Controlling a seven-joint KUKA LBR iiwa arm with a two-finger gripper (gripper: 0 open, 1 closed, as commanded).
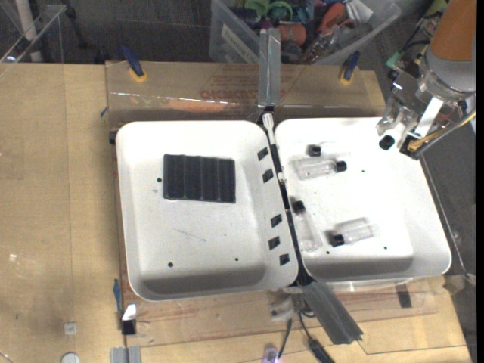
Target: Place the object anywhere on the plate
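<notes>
The wooden surface [60,203] carries 2 shallow white bins side by side, so a thing can pass from one to the other. The left bin [136,225] holds the black ribbed plate [200,178], lying flat as the target. In the right bin [401,203], clear black-capped vials lie on their sides, well apart from the plate: a back vial [321,166], a front vial [352,231] and a divider vial [305,229]. Presumably 1 of them is the object. The pincer [397,127] hovers over the right bin's far right corner with no vial seen in it. I cannot tell whether it is open or closed.
</notes>
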